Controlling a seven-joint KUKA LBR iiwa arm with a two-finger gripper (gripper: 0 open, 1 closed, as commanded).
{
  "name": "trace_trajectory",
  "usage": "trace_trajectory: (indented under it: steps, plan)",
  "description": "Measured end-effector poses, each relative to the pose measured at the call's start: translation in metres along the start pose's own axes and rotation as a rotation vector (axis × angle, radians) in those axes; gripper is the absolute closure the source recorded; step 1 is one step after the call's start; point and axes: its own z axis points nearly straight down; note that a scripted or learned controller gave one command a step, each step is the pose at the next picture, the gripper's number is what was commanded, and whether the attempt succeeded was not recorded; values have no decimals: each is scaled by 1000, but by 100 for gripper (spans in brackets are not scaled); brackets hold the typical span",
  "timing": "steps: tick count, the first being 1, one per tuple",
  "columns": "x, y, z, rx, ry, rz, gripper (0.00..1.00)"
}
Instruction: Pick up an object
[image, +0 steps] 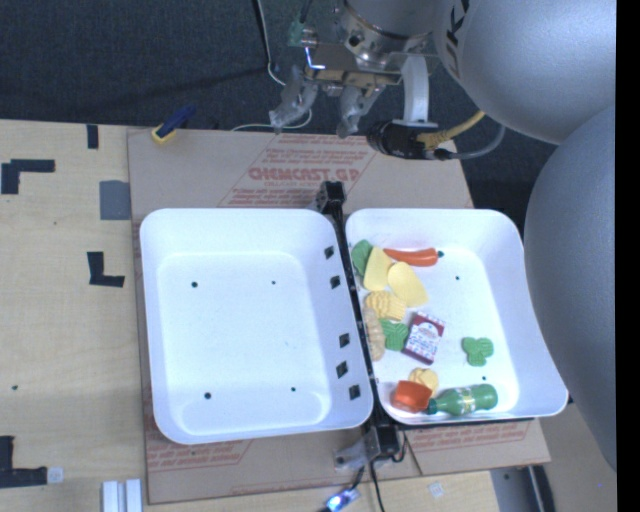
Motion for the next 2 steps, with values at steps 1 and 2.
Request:
trace_trajectory:
  steps: [1,2]
  plan:
    - [12,8,-98,0,-2,6,100]
    - [2,-22,-119,9,-4,9,100]
